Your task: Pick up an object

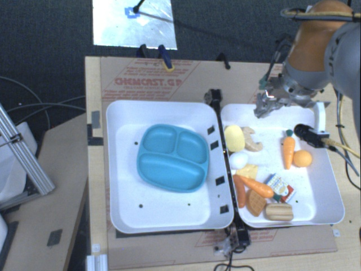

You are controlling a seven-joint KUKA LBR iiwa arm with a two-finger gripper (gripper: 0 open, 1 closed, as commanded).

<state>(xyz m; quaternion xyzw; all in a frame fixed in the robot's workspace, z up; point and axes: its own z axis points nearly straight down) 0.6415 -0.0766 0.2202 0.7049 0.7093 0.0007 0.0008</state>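
The gripper (265, 107) hung over the right bin's (327, 208) back corner. Couldn't tell its state. Toy food sat nearby.

Grey arm (321, 44) (orange-banded) angles its pincer (264, 109) downward.

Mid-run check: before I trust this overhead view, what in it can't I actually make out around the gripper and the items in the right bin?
- Gripper, camera view: small and blurred, over the far edge of the right bin; finger state unreadable.
- Small packet: print too small to read.
- Pale item beside the yellow piece: partly hidden, identity unclear.
- Arm: cut off by the right edge.
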